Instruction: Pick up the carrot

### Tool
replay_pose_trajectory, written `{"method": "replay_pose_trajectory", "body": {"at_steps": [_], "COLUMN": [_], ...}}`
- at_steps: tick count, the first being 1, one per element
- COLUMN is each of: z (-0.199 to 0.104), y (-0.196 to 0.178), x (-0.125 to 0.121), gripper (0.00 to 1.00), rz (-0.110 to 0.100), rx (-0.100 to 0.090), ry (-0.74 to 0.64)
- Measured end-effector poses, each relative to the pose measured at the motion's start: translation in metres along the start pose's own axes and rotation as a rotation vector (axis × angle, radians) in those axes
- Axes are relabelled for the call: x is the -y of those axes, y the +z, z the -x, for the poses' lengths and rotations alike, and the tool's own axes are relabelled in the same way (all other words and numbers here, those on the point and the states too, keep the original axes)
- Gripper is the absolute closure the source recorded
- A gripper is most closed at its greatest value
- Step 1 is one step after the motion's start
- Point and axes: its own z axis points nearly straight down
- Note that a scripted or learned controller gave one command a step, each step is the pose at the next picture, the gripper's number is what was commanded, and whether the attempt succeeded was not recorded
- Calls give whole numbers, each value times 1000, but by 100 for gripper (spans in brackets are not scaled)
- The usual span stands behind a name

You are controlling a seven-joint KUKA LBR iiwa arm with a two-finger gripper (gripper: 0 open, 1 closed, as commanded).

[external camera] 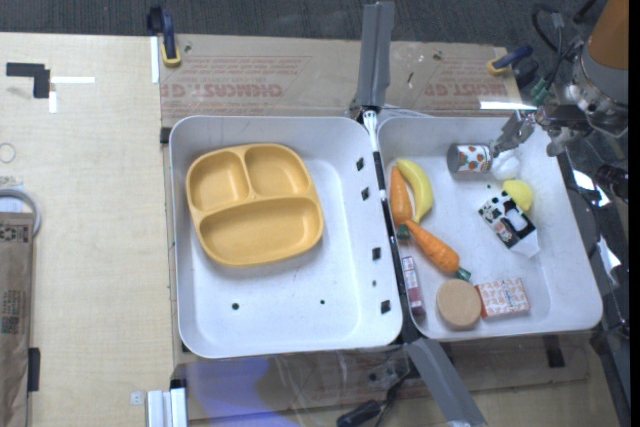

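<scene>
The carrot [434, 248], orange with a green stub at its lower right end, lies slantwise in the right bin [580, 245], left of centre. My gripper [533, 137] hangs over the bin's far right corner, just right of a small can [467, 158]. It is well apart from the carrot, up and to the right of it. Its fingers [516, 131] stand open with nothing between them.
A banana [420, 187] and another orange piece [400, 195] lie just above the carrot by the divider. A yellow item [517, 194], a black-and-white toy [505, 219], a red box [501, 297], a round biscuit [458, 304] and a thin bar [409, 281] share that bin. The left bin [190, 315] holds a yellow divided plate [255, 203].
</scene>
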Motion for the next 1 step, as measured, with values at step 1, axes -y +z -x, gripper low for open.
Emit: {"method": "replay_pose_trajectory", "body": {"at_steps": [1], "z": [-63], "y": [82], "x": [47], "gripper": [0], "rz": [-1], "rx": [-1], "ry": [-200]}}
